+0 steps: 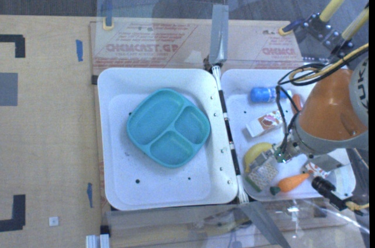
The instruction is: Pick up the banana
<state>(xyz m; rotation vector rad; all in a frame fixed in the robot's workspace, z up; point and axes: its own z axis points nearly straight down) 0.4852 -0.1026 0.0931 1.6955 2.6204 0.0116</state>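
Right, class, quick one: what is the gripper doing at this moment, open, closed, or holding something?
Gripper: low in the right bin, right beside the banana; open, closed or gripping cannot be told.

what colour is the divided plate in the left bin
Turquoise blue: the divided plate in the left bin, clearest in the camera view.

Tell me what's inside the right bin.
The right bin holds a banana, a carrot, a blue bottle and a small packet. The arm covers its right part.
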